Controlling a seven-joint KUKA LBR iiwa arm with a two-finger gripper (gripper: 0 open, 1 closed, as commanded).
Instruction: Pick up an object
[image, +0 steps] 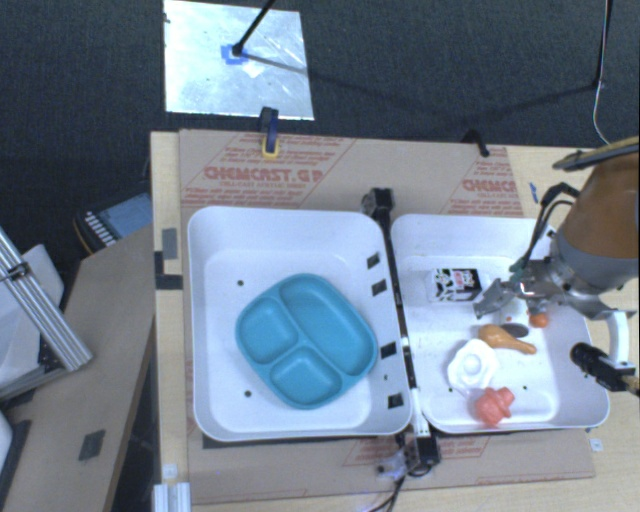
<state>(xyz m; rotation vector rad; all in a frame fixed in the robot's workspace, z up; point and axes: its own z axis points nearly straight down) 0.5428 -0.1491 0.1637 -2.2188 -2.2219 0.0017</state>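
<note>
The pincer (497, 296) hangs low in the right bin (430, 236), its grip impossible to judge, just beside an orange toy (505, 339); a blue tray (305, 340) fills the left bin (215, 300).

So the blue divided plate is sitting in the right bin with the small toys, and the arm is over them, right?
Not quite. The camera view shows the blue divided plate alone in the left bin. The small toys lie in the right bin, and the arm is over that one.
</note>
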